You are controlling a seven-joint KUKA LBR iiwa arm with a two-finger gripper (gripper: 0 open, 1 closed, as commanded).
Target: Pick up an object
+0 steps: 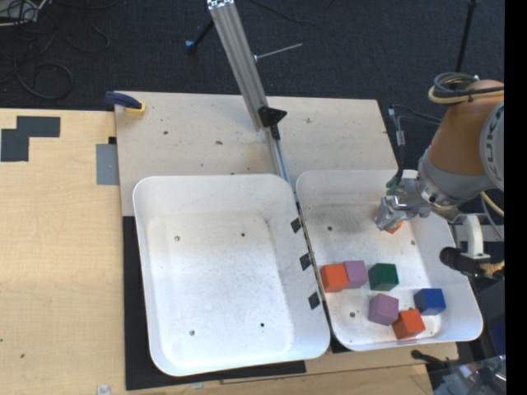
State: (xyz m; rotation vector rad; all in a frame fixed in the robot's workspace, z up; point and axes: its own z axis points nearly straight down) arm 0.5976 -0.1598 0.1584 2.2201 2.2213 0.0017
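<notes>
My gripper (393,217) hangs over the back part of the right bin (461,323), reaching in from the right. A small bit of an orange object (396,228) peeks out right under its tip; whether it is gripped or lying on the bin floor is unclear. Nearer the front of the same bin lie an orange block (333,277), a pale purple block (356,272), a dark green block (383,276), a purple block (383,309), a blue block (430,300) and another orange block (408,323).
The left bin (148,196) sits beside the right one, with black clips along the shared rim (305,260). A slanted aluminium bar (243,64) rises behind the bins. The grey-orange arm (461,151) fills the right side above the bin.
</notes>
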